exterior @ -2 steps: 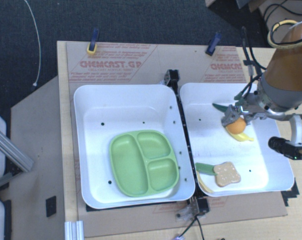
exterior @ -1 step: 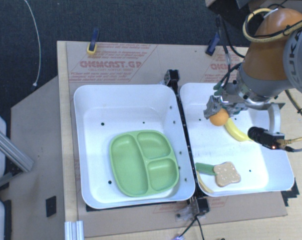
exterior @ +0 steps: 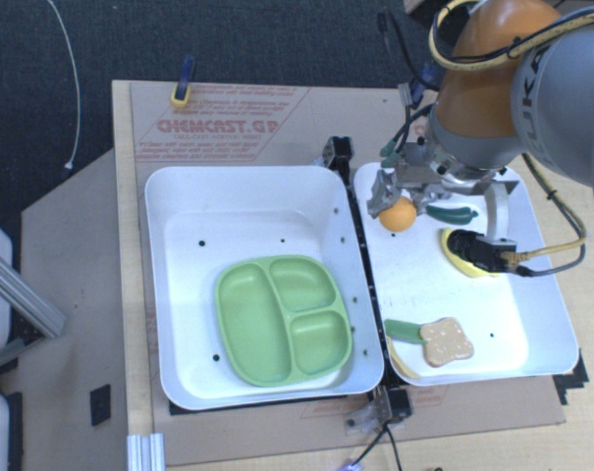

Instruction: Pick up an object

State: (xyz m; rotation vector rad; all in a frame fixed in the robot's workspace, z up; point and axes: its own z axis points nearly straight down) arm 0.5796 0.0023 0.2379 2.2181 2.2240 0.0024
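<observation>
the green divided plate (exterior: 282, 319) lies in the left bin (exterior: 169, 204), long axis tilted up-right. right of it, in the right bin (exterior: 532, 346), the pincer (exterior: 393, 202) grips a round orange ball (exterior: 399, 216). a cracker (exterior: 446, 341) lies below.

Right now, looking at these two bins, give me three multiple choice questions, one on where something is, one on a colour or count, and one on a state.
1. Where is the green tray?
A. left bin
B. right bin
C. on the cardboard

2. How many compartments does the tray have?
A. two
B. three
C. five

3. How does the tray lie?
A. flat, open side up
B. upside down
C. propped on edge

Answers: 1 A, it sits inside the left bin's walls. 2 B, ridges split it into one long section and two smaller ones. 3 A, its hollows face the camera.
</observation>
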